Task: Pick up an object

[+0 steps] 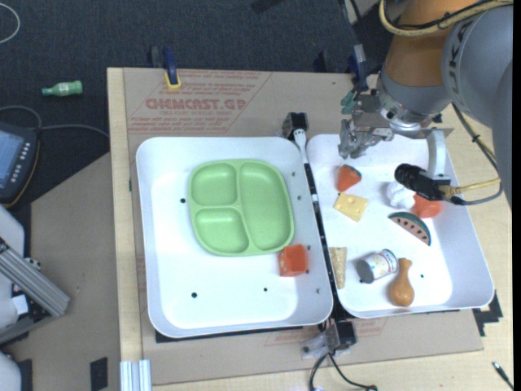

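Observation:
My gripper (352, 147) hangs over the far left part of the right bin (464, 243), just beyond a red strawberry-like piece (348, 177) and not touching it. Nothing shows in the gripper. Nearer the front lie a yellow cheese wedge (351, 207), a watermelon slice (412, 227), a small grey can (376, 265) on its side and a brown drumstick-shaped piece (400, 283). A white lump (397, 192) and an orange-red piece (426, 208) sit to the right of the strawberry.
The left bin (163, 275) holds a green divided plate (242, 207) and an orange-red cube (293, 260) by its right wall. A tan cracker-like slice (338, 265) leans at the right bin's left edge. A green bottle (63, 90) lies on the floor.

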Motion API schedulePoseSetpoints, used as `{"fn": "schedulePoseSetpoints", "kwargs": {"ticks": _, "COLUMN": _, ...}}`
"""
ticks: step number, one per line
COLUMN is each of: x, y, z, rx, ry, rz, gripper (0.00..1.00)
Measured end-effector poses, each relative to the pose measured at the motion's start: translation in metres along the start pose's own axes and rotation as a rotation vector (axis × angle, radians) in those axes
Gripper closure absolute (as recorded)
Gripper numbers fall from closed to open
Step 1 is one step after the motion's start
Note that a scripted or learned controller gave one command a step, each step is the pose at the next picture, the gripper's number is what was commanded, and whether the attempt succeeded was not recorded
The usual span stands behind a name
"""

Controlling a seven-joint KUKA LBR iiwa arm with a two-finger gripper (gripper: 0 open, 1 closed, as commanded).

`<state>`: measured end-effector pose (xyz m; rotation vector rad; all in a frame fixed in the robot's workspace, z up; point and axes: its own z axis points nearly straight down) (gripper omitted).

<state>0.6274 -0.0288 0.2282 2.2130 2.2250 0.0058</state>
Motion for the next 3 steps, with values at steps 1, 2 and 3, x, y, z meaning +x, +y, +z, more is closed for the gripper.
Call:
{"fn": "schedulePoseSetpoints", "kwargs": {"ticks": 1, "x": 0.007, "y": 0.024, "z": -0.005, "rx": 0.000, "ry": -0.001, "rz": 0.003, "gripper": 1.00}}
{"fn": "schedulePoseSetpoints", "kwargs": {"ticks": 2, "x": 0.020, "y": 0.024, "z": -0.003, "rx": 0.003, "ry": -0.001, "rz": 0.004, "gripper": 1.00}}
{"fn": "schedulePoseSetpoints", "kwargs": {"ticks": 3, "x": 0.020, "y": 0.019, "z": 0.008, "rx": 0.008, "ry": 0.000, "rz": 0.005, "gripper": 1.00}}
